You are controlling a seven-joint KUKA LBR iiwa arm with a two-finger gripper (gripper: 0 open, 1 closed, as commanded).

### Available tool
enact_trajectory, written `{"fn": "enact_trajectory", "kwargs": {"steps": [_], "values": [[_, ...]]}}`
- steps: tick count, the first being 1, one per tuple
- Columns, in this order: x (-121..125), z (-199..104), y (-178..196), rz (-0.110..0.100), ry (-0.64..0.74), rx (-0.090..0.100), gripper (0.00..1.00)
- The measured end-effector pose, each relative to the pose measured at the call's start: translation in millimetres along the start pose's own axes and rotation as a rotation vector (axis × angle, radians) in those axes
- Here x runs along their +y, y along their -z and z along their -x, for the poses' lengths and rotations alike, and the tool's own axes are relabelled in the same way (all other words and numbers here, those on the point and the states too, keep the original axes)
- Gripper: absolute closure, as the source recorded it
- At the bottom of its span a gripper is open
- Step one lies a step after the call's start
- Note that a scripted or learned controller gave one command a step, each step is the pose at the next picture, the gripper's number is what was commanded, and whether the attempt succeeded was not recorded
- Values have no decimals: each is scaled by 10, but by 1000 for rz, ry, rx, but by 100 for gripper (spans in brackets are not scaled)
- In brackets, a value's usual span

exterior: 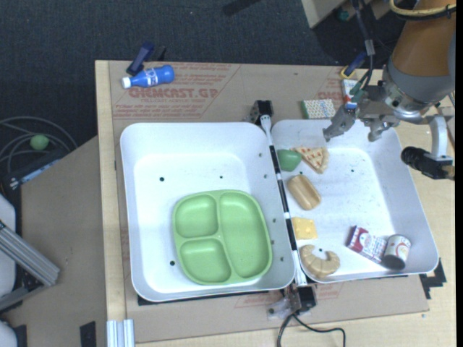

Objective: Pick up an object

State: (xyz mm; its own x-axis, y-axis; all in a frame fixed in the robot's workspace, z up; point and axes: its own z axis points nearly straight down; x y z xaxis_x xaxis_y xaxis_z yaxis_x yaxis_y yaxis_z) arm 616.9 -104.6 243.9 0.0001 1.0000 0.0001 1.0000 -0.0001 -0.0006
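Here the gripper [359,125] hangs with its metal jaws spread open and holding nothing, just beyond a flat waffle-textured wedge [313,157]; a glossy oblong bun [304,191] lies nearer.

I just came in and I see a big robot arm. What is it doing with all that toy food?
The arm is trying to pick something up. Its gripper hangs open over the top of the right bin, holding nothing yet. Below it lie a pizza slice, a green piece, a hot dog bun, a cheese slice, a croissant and a can. The left bin holds a green divided plate.
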Motion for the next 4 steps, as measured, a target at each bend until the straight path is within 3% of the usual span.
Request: {"fn": "enact_trajectory", "kwargs": {"steps": [1,2,3,4], "values": [[-249,-78,-1241,-2,-1,1,0],[-488,-107,-1554,10,-1,-2,0],[6,153,-1563,8,0,-1,0],[-702,-67,-1555,9,-2,-1,0]]}}
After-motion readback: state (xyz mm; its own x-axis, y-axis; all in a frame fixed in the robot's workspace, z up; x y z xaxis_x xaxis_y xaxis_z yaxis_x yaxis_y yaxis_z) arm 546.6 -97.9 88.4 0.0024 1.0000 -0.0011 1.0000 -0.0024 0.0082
